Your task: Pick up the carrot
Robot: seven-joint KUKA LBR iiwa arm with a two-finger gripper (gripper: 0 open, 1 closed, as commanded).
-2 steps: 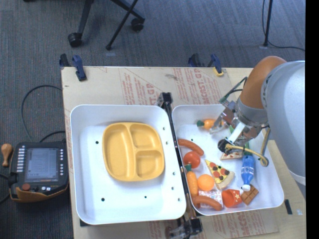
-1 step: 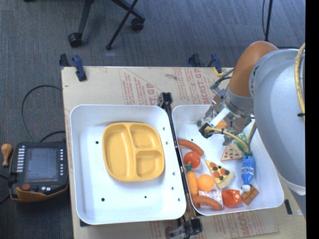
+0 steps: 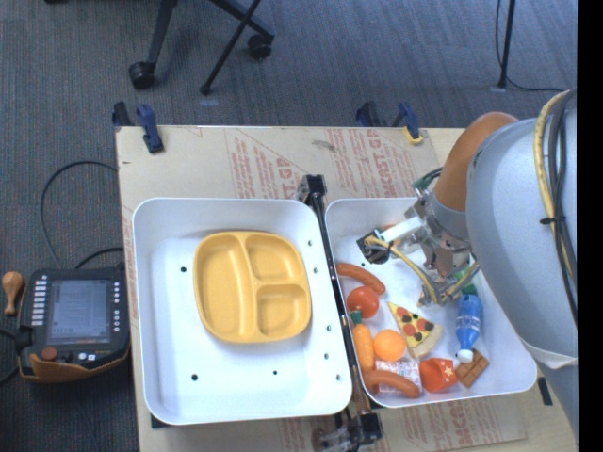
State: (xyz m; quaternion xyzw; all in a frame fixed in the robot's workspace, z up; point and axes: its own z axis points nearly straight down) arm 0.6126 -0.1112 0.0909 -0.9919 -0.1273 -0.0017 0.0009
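Two shallow white bins sit side by side on a board in the lower half of the frame. The left bin [image 3: 165, 347] holds a yellow divided plate [image 3: 252, 284] lying flat near its middle, with three compartments facing up. The right bin [image 3: 513, 370] holds the toy food. The carrot [image 3: 363, 342] lies in the lower left part of this bin, close to the wall it shares with the left bin, its length running roughly up and down the frame with the green top toward the upper end. Just above the carrot is a red tomato [image 3: 363, 300], and above that a sausage [image 3: 361, 275] lies at a slant. An orange ball-shaped fruit [image 3: 389, 346] sits just right of the carrot, touching or nearly touching it, and a second sausage [image 3: 396, 380] lies below them near the bin's bottom edge. A pizza slice [image 3: 415, 326] rests right of the orange fruit, a small blue bottle [image 3: 468, 321] stands further right, and a red piece [image 3: 437, 374] with a brown block [image 3: 471, 366] beside it lies toward the lower right. The grey arm [image 3: 523, 243] fills the right side of the frame, and the gripper [image 3: 435, 269] hangs over the upper middle of the right bin, above and to the right of the carrot and apart from it. Wires and metal parts crowd the gripper, so I cannot tell how its tips are set. A handheld control pad [image 3: 75, 323] lies on the carpet at the left.
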